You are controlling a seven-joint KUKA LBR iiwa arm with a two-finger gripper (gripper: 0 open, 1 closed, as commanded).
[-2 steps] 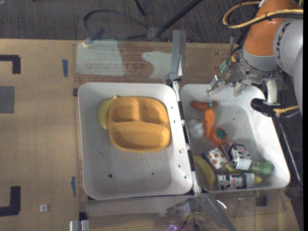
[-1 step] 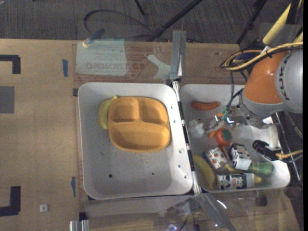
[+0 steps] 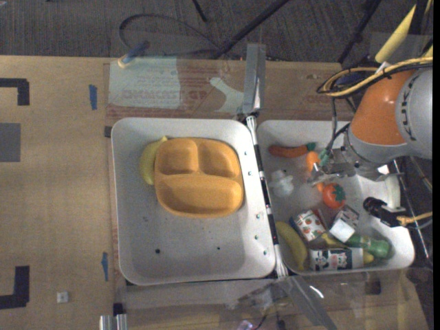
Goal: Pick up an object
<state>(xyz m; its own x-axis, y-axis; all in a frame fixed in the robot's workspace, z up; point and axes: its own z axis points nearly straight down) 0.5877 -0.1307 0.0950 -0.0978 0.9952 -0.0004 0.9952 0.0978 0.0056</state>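
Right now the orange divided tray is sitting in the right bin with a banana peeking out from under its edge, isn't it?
Not quite: the camera view shows the orange divided tray in the left bin, not the right one. The rest holds: a banana peeks out from under its edge.

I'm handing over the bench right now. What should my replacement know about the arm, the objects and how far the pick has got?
Gripper: low over the right bin, near its upper middle; whether the jaws are open or shut cannot be told, and nothing is visibly held.
Right bin: carrot at the top, tomato just below the gripper, banana, milk carton, green bottle and small cartons along the bottom.
Left bin: orange divided tray lying over a yellow item.
Done: arm is over the right bin.
Left: grasp and lift an object.
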